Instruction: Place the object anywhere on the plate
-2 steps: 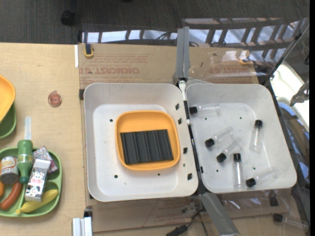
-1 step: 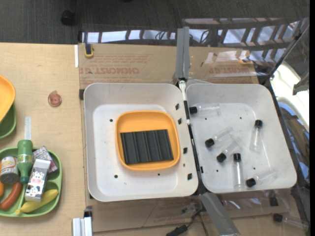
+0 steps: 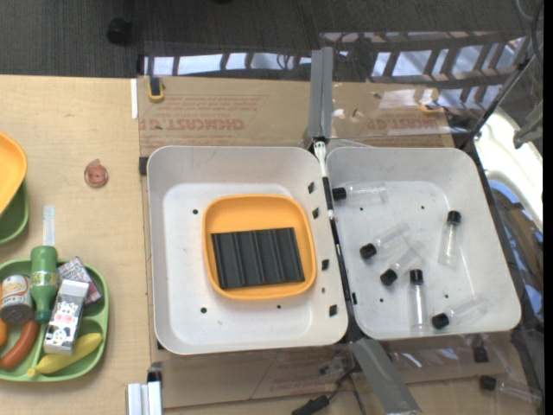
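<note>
Camera view, from my remote desk: two white bins sit side by side on cardboard [image 3: 216, 111]. In the left bin [image 3: 173, 314] an orange plate [image 3: 259, 210] lies near the centre, a dark ribbed slab [image 3: 258, 258] covering most of its top. I see nothing else on the plate.

The task's things, as far as I can judge, are six clear vials with black caps, all loose on the floor of the right bin [image 3: 484, 232], well apart from the plate:
- Vial one [image 3: 361, 193] lies at 10 o'clock in that bin, its cap toward the divider.
- Vial two [image 3: 449, 239] lies at 3 o'clock, cap uppermost in the picture.
- Vial three [image 3: 385, 241] and vial four [image 3: 400, 267] lie slantwise near the centre, just beside each other, caps to the lower left.
- Vial five [image 3: 418, 299] lies at 6 o'clock, cap toward the centre.
- Vial six [image 3: 456, 312] lies at 5 o'clock near the front wall.

At 9 o'clock in the picture, on the wooden table [image 3: 78, 119], a green tray [image 3: 95, 340] holds toy food and a small bottle [image 3: 42, 279]. A small pink piece [image 3: 97, 174] lies above it.

I cannot tell the state of the pincer from here.
</note>
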You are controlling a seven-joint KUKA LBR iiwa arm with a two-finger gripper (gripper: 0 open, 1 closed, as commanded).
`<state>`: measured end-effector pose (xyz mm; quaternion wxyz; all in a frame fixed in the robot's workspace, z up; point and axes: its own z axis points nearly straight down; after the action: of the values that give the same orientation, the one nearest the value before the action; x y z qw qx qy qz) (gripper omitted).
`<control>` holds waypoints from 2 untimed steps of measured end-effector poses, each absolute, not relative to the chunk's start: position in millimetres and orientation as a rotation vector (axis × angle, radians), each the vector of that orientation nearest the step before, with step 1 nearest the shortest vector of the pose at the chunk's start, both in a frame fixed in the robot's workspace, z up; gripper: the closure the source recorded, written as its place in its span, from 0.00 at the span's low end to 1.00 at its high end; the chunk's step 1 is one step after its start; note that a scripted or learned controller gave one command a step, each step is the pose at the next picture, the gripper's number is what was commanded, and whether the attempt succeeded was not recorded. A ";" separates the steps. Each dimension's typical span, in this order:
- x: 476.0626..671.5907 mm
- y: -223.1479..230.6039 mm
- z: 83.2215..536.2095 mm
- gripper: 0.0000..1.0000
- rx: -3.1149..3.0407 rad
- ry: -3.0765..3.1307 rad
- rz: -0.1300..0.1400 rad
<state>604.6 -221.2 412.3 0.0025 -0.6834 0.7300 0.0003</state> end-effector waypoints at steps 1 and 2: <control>642.4 -221.5 440.8 0.00 -2.550 1.825 0.002; 582.4 -210.3 440.5 0.00 -2.865 1.281 0.004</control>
<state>582.4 -210.3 440.5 0.0017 -0.9128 0.4083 0.0014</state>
